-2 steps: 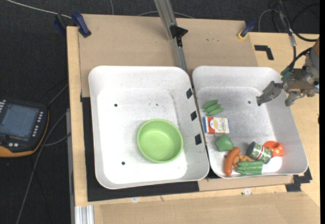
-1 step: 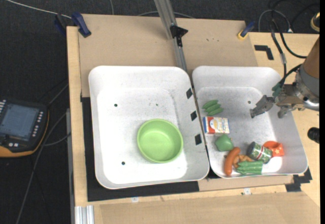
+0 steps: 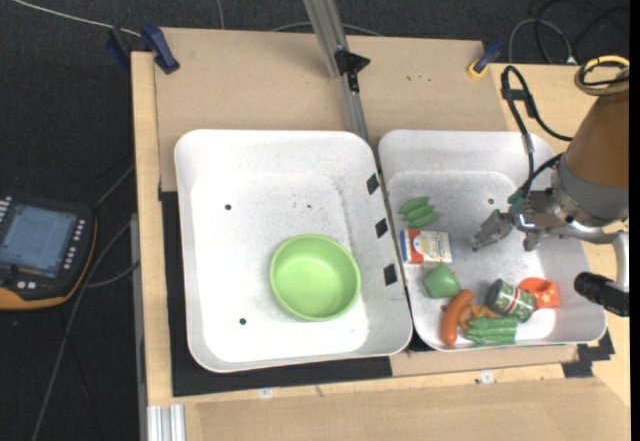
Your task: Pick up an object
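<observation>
Green bean-pod toys [image 3: 492,331] at right white bin's [image 3: 452,161] front edge, beside an orange sausage [image 3: 456,314]; two-finger gripper [image 3: 509,232] above, fingers spread, holding nothing.

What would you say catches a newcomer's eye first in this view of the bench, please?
Probably the round light-green plastic bowl, alone in the left shallow white bin. Next comes the cluster of small toy foods along the near side of the right shallow white bin: a white and red carton, an orange sausage, and a green-labelled can. The grey two-finger gripper hangs just above that cluster.
</observation>
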`<act>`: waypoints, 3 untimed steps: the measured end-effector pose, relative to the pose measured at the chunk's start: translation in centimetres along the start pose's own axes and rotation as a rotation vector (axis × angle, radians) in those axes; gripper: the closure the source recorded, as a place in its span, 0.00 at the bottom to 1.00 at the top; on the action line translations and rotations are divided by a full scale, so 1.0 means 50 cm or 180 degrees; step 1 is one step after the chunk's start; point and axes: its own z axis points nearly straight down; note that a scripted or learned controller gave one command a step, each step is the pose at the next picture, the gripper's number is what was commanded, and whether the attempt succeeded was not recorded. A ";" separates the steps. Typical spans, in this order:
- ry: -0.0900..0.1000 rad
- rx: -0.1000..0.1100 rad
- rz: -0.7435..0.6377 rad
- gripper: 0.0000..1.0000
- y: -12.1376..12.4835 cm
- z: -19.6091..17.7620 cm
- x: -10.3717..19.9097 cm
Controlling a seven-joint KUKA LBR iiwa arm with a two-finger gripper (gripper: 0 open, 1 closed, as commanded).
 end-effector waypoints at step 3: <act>-0.0007 -0.0028 0.0002 1.00 -0.003 -0.002 -0.014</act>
